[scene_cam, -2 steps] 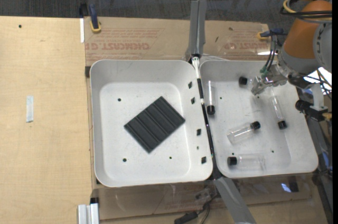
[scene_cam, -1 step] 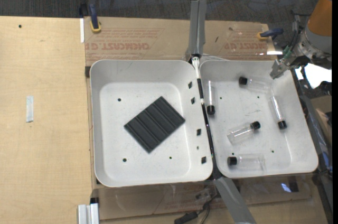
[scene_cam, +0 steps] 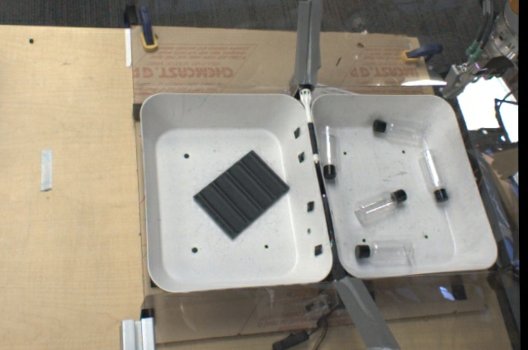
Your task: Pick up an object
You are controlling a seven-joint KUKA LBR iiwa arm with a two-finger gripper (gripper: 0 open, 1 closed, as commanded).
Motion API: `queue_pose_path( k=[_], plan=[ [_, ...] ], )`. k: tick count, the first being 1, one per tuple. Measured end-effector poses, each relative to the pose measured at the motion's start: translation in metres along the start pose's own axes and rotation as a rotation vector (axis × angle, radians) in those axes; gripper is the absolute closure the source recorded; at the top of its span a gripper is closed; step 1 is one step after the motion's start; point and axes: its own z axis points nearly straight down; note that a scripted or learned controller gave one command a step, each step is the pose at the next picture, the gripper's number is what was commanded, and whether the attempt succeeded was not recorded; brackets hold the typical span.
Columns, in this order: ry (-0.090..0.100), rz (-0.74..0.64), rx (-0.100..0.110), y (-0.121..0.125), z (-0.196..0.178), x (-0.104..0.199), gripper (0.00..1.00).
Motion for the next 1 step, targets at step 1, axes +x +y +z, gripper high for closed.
queue_pose_path(
  k=[1],
  plan=[
    [0.000, 0.000, 0.000, 0.0001, 0.0001, 0.0001, 0.00]
  ],
)
